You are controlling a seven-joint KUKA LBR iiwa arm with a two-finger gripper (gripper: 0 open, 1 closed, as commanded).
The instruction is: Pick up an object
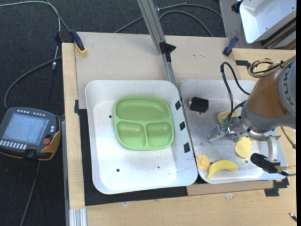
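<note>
gripper [225, 132] sits low in the right bin [207, 140]; can't tell its state, the wrist hides it. banana [222, 166] lies just below it, small yellow piece [202, 161] down-left, pale yellow slice [243, 148] just right, black block [199, 104] up-left. risk: it closes between items, catches nothing, or nudges the banana into the bin wall.

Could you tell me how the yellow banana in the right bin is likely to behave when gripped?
The banana looks curved and smooth, so it may pivot or slip between fingers. It appears small, probably light. Lying beside the bin's near wall, it could jam if pushed.
</note>
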